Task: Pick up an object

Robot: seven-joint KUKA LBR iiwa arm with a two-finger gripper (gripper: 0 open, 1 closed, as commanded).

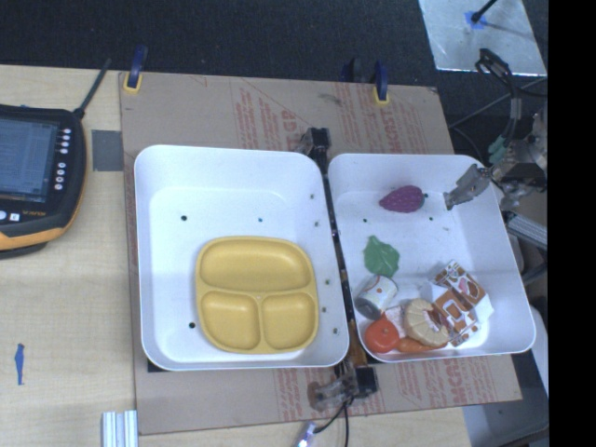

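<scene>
In the right bin [484, 231] a purple bunch of grapes [402, 198] lies near the back. A green leafy piece [381, 255] sits in the middle. At the front lie a small grey and white can [374, 297], an orange-red piece [382, 335], a tan donut [425, 322] and a red and white snack packet [459, 298], packed close together. My gripper [463, 188] hangs at the bin's back right corner, just right of the grapes and apart from them, with nothing seen in it.
The left bin [168, 194] holds a yellow three-compartment plate [257, 293]. An orange-edged tablet [33, 175] lies on the bench at far left. Clamps [380, 80] sit along the cardboard's back edge. Cables and arm parts [517, 156] crowd the right side.
</scene>
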